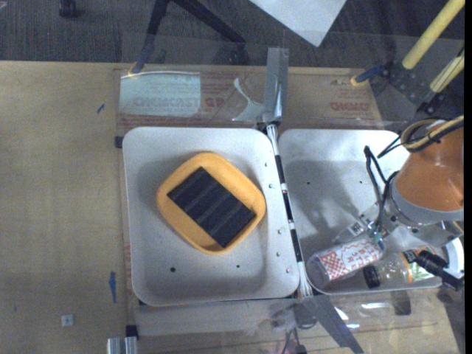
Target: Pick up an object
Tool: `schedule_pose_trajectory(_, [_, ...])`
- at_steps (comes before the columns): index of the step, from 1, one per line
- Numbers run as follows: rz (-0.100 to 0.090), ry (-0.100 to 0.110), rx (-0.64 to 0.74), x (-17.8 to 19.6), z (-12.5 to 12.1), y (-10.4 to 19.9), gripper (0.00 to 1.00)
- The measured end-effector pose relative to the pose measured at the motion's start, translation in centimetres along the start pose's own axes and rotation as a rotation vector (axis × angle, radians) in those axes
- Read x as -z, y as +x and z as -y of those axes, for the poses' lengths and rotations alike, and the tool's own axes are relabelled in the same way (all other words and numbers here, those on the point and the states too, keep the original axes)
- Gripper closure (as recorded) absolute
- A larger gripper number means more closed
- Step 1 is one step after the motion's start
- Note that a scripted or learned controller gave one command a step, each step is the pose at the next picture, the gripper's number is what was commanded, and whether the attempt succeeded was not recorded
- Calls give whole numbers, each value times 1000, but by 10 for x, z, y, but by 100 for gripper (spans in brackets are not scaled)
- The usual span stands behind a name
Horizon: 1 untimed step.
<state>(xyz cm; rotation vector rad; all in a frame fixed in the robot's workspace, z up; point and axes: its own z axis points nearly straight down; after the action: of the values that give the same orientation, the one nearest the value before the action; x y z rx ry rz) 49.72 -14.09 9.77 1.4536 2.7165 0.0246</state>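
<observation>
The table [51, 198] carries two white bins. Left bin [147, 271]: orange dish with black ribbed insert [211, 211], centre frame. Right bin [324, 161], lower right: red-patterned can [345, 261] and clear bottle [394, 271], beneath the arm [435, 179]. Pincer state: cannot tell.

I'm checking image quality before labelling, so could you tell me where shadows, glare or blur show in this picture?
Camera view: lighting is soft and even; the arm throws a faint grey shadow across the floor of the right bin; the yellow dish in the left bin is sharp; the clear bottle near the patterned tube is hard to outline; the hand looks slightly soft.
</observation>
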Motion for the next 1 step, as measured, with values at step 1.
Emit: schedule_pose_trajectory(1, [-37,35,-76,-12,-75,-6,0])
